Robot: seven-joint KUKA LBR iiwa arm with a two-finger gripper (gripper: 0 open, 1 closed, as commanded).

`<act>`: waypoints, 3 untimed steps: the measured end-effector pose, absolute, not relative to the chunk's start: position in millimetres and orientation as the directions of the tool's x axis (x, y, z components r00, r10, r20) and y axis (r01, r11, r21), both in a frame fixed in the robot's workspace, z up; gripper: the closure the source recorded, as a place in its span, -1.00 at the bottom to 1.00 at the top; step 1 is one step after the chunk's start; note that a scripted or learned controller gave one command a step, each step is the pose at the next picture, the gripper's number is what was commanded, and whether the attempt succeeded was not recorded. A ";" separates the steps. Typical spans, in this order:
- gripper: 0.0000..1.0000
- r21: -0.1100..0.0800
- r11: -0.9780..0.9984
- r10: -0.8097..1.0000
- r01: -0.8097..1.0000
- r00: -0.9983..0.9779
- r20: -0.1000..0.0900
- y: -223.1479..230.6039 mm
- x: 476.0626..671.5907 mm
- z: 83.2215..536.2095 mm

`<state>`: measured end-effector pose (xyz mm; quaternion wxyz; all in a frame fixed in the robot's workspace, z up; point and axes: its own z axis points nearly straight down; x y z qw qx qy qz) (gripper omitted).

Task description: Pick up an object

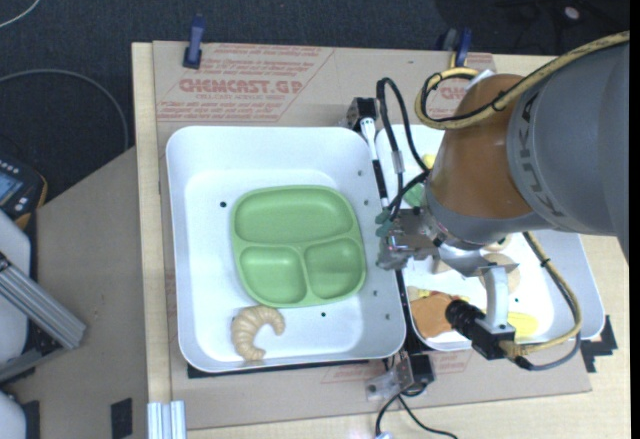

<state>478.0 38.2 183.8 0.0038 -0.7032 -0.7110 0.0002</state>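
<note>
Two shallow white bins side by side on a bench. Left bin (190, 227) holds a pale green divided plate (298, 244), three compartments, one long across the top and two smaller below, lying flat near the bin's middle. Just below-left of the plate, near the bin's front edge, a croissant (256, 329): tan, curved crescent shape, ridged surface, lying flat on the bin floor, apart from the plate and not touching any wall as far as visible. Right bin (590, 302) mostly covered by the arm (530, 152), grey with an orange-brown band, reaching in from the right and hanging over that bin. Gripper (478, 272) points down into the right bin; wrist and cabling block it, cannot tell how it stands or whether anything is in it. Under the arm, at the right bin's front: a round brown-orange item (432, 315), looks like a flat disc, partly hidden, and a yellow piece (524, 325) beside it, shape unclear. Black cables (390, 142) loop along the divide between the bins. Cardboard sheet with red print (240, 77) lies behind the left bin, blue clamp (194, 43) at its upper-left edge.
</note>
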 end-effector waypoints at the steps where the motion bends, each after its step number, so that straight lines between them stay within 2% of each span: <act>1: 1.00 0.019 0.005 1.000 1.000 -0.005 0.004 55.1 481.4 372.9; 2: 1.00 -0.008 0.005 1.000 1.000 -0.005 0.001 99.2 478.3 318.3; 3: 1.00 0.015 -0.004 1.000 1.000 0.004 0.001 52.1 480.5 427.4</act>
